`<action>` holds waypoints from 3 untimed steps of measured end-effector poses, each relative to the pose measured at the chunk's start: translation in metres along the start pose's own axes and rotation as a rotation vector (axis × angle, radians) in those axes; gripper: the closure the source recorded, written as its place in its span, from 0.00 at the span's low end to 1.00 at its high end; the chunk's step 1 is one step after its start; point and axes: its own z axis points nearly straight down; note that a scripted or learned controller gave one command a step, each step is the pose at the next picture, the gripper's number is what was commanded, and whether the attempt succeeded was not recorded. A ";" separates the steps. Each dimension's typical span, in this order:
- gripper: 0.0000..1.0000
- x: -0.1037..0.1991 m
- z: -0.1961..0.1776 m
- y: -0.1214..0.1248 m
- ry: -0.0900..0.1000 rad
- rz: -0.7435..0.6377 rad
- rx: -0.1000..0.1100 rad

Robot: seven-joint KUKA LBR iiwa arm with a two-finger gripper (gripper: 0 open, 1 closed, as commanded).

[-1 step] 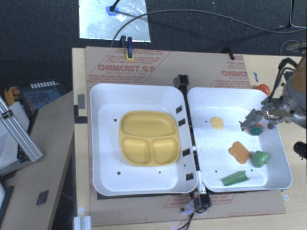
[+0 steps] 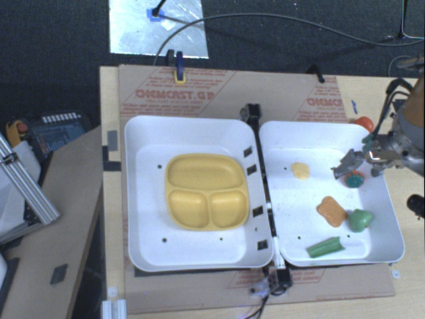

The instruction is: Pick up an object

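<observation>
A small teal object lies near the right bin's right wall, directly under the gripper, whose fingers stand spread on either side of it, not clamped. An orange piece, green piece, green stick and yellow disc lie nearby.

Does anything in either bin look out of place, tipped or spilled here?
Nothing stands out. The yellow tray lies flat in the left bin. In the right bin, the small items lie loose and apart, and the gripper hangs over the teal piece.
</observation>
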 end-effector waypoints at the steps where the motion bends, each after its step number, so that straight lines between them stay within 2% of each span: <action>1: 0.00 -0.007 0.045 -0.001 0.000 0.003 0.003; 2: 0.00 -0.005 0.098 0.009 0.001 0.002 0.004; 3: 0.00 -0.007 0.142 0.002 0.001 0.003 0.004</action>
